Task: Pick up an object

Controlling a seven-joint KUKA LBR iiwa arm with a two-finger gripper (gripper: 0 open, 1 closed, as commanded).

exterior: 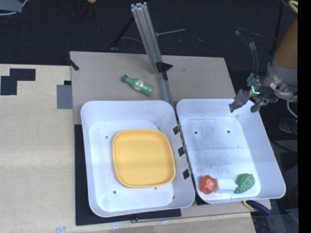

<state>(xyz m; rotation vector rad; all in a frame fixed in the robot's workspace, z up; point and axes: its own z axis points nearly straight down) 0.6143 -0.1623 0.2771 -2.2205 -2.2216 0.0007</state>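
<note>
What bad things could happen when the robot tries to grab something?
The pincer hangs over the right white bin's far rim, and might bump it coming down. The small red round object and green bumpy object lie against the near wall, so a finger could hit that wall or just nudge them.

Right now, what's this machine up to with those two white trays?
A robot arm is meant to pick something up. Its gripper hangs over the far right corner of the right bin, with nothing between its fingers. The things it could grab lie at that bin's near edge: a red toy, a small white piece and a green toy. The left bin holds a yellow plate, and a green bottle lies on the bench behind it.
</note>
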